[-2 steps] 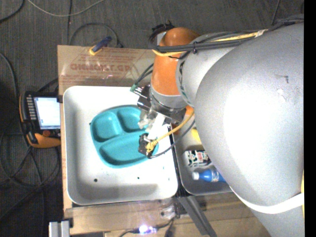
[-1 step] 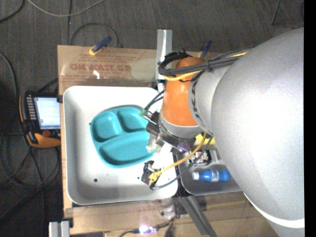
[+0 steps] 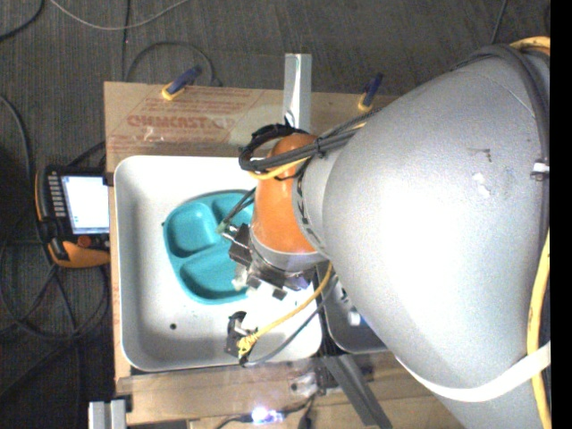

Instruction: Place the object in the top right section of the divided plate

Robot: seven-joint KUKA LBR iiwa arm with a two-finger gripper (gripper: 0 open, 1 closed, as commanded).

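A blue-green plate (image 3: 198, 250) with walls that split it into parts lies in a white bin (image 3: 134, 275) on the left half of the desk (image 3: 179, 119). The plate sits near the middle of the desk, and its right side is hidden under the big grey arm (image 3: 429, 222). The arm has an orange ring (image 3: 279, 217) and reaches in from the right edge. The tool (image 3: 256, 275) hangs over the right side of the plate, and I cannot tell if it is open or closed. Two clamps (image 3: 179, 80) grip the far edge of the desk. A small screen (image 3: 79, 206) sits just past the left edge.
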